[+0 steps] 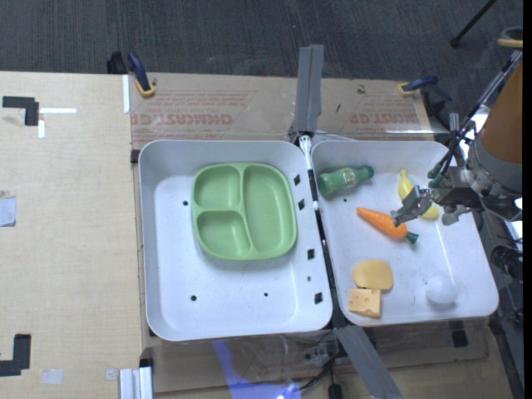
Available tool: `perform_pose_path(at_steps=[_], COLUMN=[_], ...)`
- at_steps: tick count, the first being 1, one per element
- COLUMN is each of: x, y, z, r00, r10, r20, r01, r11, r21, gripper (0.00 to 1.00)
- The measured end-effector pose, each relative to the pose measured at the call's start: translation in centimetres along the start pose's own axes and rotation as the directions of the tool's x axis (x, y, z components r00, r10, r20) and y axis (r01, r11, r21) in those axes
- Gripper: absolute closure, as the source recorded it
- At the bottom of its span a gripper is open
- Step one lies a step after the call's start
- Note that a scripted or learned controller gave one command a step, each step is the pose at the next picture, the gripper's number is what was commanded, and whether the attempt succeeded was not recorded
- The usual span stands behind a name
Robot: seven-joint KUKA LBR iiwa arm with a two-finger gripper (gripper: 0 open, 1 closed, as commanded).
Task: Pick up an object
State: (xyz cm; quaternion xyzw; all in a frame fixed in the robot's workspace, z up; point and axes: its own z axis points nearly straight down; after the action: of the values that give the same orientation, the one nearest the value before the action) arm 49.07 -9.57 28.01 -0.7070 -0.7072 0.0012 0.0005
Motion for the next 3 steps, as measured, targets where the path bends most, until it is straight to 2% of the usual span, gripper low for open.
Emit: perform_pose_path(at_steps=[1, 2, 3], x=[0.0, 0.3, -2.7], y=[0.0, 5.4, 10.7], z=[0.0, 10.5, 18.8], r00=[1.0, 0.999, 0.998], r10=[0.0, 0.046, -0.061], r20=[0.0, 0.0, 0.0], r01=[0.0, -0.046, 0.061], r11=[1.0, 0.999, 0.998], r21=[0.0, 0.001, -0.002], gripper=[0.0, 0.0, 0.0])
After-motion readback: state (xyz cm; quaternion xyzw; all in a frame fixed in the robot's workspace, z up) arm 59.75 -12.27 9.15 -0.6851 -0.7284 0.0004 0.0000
